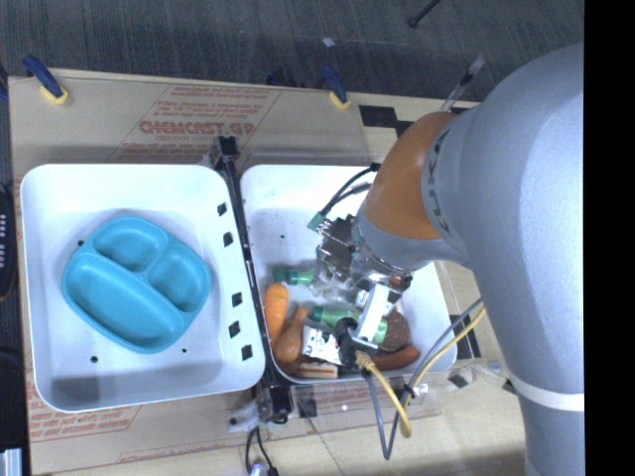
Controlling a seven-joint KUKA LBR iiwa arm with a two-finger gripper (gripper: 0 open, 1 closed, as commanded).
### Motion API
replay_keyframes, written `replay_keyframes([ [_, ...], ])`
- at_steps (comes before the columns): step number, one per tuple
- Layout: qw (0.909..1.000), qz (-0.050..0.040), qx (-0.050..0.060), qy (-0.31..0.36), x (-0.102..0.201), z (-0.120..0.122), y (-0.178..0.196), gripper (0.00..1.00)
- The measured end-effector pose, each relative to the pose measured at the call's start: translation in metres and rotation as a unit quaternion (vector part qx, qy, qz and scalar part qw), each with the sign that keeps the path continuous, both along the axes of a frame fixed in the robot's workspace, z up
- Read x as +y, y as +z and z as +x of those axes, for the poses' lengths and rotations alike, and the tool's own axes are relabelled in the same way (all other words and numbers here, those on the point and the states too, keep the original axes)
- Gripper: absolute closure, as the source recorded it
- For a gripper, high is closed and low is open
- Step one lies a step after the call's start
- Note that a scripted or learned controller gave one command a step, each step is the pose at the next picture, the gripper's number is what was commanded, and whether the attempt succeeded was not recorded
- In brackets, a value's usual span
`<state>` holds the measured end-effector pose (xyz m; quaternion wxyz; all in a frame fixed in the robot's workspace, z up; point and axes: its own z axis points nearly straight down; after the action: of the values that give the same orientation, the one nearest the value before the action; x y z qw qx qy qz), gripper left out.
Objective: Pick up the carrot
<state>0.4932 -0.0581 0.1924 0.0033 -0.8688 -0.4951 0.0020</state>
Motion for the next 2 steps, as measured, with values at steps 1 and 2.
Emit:
replay_keyframes([
  [1, 1.0, 0.0, 0.001, 0.0, 0.0, -0.001, -0.001, 0.0],
  [2, 0.9999, -0.0012, 0.0, -0.013, 0.009, 0.01, -0.002, 0.0],
])
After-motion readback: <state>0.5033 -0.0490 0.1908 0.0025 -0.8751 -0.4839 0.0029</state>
